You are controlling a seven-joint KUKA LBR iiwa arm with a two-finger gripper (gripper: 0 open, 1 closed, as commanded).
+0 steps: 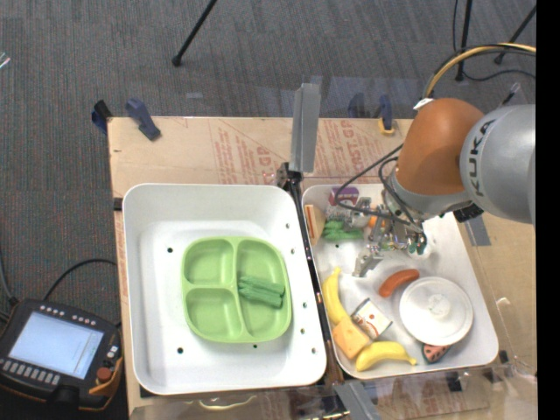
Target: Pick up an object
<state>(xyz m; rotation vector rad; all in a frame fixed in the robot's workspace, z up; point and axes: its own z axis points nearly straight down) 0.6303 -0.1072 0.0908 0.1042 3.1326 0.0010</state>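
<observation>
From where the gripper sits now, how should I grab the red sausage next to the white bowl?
Grip the red sausage across its narrow middle, coming straight down. It lies flat and slanted on the right bin's floor, so turn the fingers crosswise to its length. Its right end sits close to the white bowl; probably favor the left half.

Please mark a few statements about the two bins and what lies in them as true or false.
1. The green divided tray lies in the left bin. True.
2. A green pod lies on that tray. True.
3. The white round lid is in the left bin. False: it is in the right bin.
4. Two bananas lie in the right bin. True.
5. The gripper hangs over the left bin. False: it is over the right bin.
6. The red sausage lies on the green tray. False: it lies beside the lid.
</observation>
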